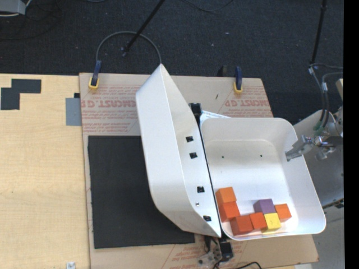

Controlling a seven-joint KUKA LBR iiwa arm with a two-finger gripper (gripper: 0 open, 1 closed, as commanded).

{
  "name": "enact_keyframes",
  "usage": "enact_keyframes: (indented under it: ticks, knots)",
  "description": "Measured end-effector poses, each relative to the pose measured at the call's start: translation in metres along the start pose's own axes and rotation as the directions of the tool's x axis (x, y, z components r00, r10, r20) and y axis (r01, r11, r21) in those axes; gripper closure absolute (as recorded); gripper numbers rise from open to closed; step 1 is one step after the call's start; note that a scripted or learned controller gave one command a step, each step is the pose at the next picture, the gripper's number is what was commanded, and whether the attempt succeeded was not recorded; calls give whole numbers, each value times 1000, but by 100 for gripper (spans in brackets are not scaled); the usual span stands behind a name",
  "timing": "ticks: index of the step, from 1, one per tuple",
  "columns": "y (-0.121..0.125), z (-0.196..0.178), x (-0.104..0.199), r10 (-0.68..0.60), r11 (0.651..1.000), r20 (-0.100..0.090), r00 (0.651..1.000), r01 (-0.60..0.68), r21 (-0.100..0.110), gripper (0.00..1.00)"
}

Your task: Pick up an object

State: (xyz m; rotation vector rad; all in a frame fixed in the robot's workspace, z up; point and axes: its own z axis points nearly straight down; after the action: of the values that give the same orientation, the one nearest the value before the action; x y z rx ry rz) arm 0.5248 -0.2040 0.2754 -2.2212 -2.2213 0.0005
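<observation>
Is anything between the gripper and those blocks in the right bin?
Nothing visible stands in the way. The gripper sits at the right bin's right rim, and bare white floor lies between it and the blocks clustered in the near corner. The tipped-up left bin leans on the far side of them.

Red print repeats across the cardboard sheet at upper centre, upside down; I can't read it surely.

The gripper is a small grey metal assembly with slim angled finger parts. Behind it, thin cables run along a pale grey, rounded body section at the right edge.
</observation>
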Motion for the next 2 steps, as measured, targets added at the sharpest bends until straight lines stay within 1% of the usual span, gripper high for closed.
enact_keyframes:
  ticks: [1,2]
  knots:
    - [29,117,-12,0,1000,-3,1000,0,10,0]
    - [67,165,9,-69,998,-2,998,69,4,0]
